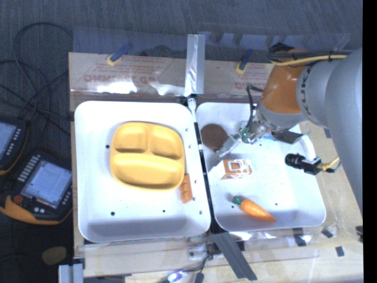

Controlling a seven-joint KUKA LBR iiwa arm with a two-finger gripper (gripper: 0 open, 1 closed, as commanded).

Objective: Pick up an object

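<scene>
We are judging this the approach step: our hand (250, 132), clenched or released we cannot tell, is hovering just beside 1 brown round disc (213, 135). Next is calling for a centred descent.

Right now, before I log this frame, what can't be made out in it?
All in the camera view:
Claw: small and blurred under the wrist; whether it touches anything is unclear.
Right bin: its far right corner is covered by the arm.
Toy: white and orange, too small and blurred to identify.
Orange piece beside the tray: too small to name.
Brown disc: blurred; flat or domed unclear.
</scene>
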